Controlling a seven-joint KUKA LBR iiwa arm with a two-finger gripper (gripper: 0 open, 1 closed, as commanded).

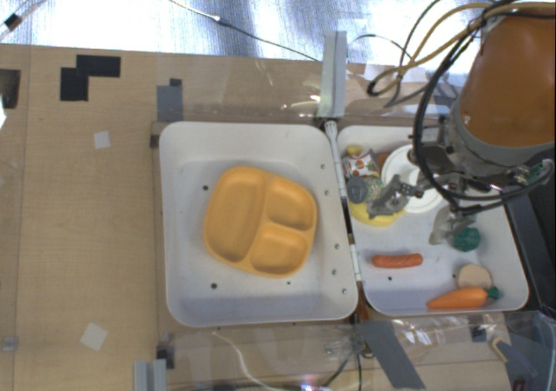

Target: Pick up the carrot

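Hovering over the right bin [519,298], the end effector [393,198] held nothing, its grip state unreadable; the carrot [458,298] lay well below-right of it, wanting a descent centred across its thick middle.

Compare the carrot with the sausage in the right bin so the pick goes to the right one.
The carrot is orange, tapered, with a green end; the sausage is red-orange and even in width, with rounded ends. The carrot lies at the bin's near edge, slightly tilted; the sausage lies farther in, level. The carrot looks thicker. Both lie flat, apart from each other.
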